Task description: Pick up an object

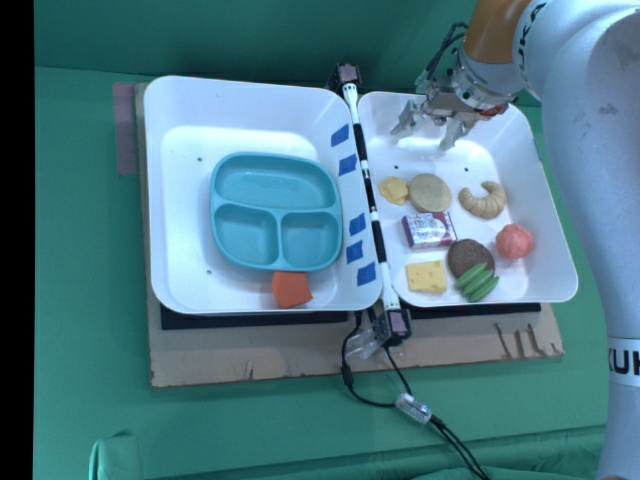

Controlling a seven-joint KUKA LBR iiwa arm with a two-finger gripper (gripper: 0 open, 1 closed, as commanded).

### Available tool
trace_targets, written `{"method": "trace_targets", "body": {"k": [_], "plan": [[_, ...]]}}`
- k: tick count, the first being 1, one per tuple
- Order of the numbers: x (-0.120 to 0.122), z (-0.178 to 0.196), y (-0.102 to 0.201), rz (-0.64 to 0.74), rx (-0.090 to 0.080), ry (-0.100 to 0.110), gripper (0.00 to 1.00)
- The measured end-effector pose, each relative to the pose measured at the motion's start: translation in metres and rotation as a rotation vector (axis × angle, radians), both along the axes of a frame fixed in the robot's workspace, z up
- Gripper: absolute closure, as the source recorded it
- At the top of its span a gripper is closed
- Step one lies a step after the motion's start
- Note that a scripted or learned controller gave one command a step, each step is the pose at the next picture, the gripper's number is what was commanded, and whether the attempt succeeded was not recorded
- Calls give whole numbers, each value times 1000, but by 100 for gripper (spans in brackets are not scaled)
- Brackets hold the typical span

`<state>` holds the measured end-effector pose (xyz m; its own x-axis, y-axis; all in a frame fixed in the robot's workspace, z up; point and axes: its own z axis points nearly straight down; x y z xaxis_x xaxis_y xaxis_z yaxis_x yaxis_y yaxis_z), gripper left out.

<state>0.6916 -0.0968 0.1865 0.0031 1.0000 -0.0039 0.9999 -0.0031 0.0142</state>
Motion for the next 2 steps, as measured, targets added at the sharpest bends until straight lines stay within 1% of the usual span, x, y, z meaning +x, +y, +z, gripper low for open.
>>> {"method": "trace_targets", "body": {"k": [1,2], "plan": [[9,0,1,2,-2,20,0],[9,0,0,2,1,20,0]]}}
